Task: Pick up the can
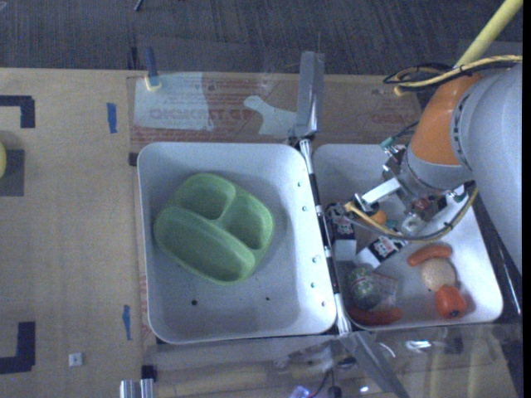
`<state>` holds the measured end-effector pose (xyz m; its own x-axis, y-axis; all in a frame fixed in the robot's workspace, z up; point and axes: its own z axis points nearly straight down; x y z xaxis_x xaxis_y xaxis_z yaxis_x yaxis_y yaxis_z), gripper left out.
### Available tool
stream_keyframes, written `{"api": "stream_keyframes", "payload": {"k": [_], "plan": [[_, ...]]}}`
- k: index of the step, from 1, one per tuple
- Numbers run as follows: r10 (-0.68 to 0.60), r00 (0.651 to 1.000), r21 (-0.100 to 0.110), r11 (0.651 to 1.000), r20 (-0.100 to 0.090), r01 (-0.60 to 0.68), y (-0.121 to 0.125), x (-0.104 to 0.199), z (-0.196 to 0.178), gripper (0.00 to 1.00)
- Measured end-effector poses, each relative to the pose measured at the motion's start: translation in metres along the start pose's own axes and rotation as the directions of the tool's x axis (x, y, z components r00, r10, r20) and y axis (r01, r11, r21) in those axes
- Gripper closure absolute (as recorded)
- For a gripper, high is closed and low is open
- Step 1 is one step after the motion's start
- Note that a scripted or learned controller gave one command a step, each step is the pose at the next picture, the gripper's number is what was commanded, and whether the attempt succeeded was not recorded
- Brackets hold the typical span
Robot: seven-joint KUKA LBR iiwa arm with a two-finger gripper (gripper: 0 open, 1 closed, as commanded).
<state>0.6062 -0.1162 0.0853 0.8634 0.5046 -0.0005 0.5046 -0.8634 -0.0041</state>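
Observation:
The can (363,286) lies in the front left part of the right bin (489,293); it looks greenish-grey and shiny. My gripper (387,223) hangs low over the middle of that bin, under the grey wrist with the orange band. It is a little behind and to the right of the can, apart from it. Cables and the wrist body hide the gripper's tip.
Around the can lie a red pepper (375,314), an orange carrot-like piece (430,254), a beige lump (438,274), an orange item (449,302) and small black-and-white pieces (339,222). The left bin (166,305) holds a green divided plate (214,226).

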Motion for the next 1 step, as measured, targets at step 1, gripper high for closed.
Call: {"api": "stream_keyframes", "payload": {"k": [1], "plan": [[0.139, 0.99, -0.002, 0.99, 0.002, -0.139, 0.0211, 0.0449, -0.1071, 0.0]]}}
